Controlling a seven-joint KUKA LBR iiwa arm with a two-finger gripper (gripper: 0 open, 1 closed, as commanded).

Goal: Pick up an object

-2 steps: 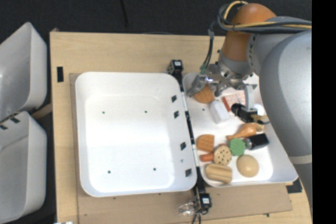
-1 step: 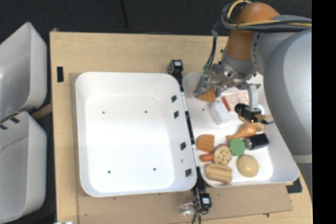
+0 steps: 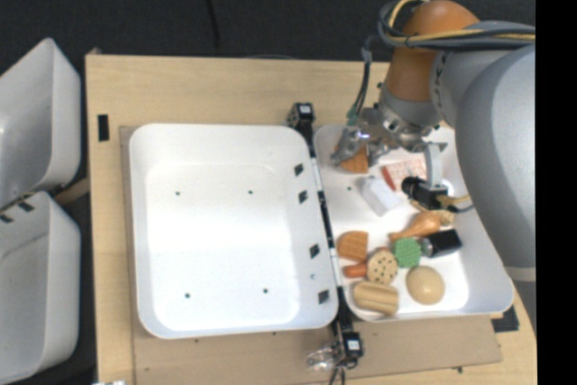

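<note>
Looking down, you see the left bin (image 3: 221, 230) bare beside the right bin (image 3: 478, 284), crowded with toy food: bread roll (image 3: 376, 297), egg (image 3: 425, 284), cookie (image 3: 382, 266). Your gripper (image 3: 356, 149) sits at the far corner, touching an orange piece (image 3: 356, 162); its opening you cannot tell.

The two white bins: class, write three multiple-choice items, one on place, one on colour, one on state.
1. Which bin holds the toys?
A. left in view
B. right in view
C. both

2. The small block beside the biscuit is:
A. green
B. blue
C. purple

3. The gripper is:
A. over the right bin's far end
B. over the left bin
C. off the bench

Key: B, the toys lie in the right bin; A, the block by the biscuit is green; A, the gripper hangs there.
</note>
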